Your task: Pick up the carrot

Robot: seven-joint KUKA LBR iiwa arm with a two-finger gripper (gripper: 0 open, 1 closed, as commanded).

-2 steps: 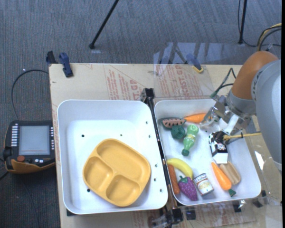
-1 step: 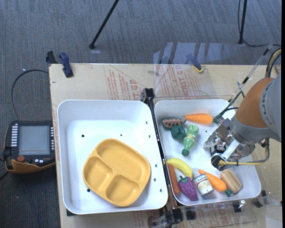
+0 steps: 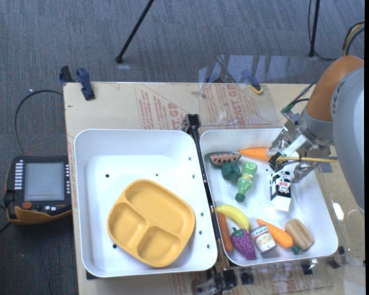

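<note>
Carrot (image 3: 254, 153) in right bin (image 3: 327, 217), grey carpet (image 3: 49, 35)

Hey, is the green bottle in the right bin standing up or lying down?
Lying down. The green bottle rests on its side on the right bin's floor, beside the broccoli.

Two bins sit side by side on the counter (image 3: 141, 103). The left bin (image 3: 92, 165) holds a divided plate (image 3: 150, 223). In the right bin (image 3: 323, 217), a carrot (image 3: 254, 153) lies at the far edge, the pincer (image 3: 278, 158) just right of it, a bottle (image 3: 245, 180) nearer, and a banana (image 3: 232, 214), grapes (image 3: 243, 242) and can (image 3: 264, 239) at the near side.
</note>
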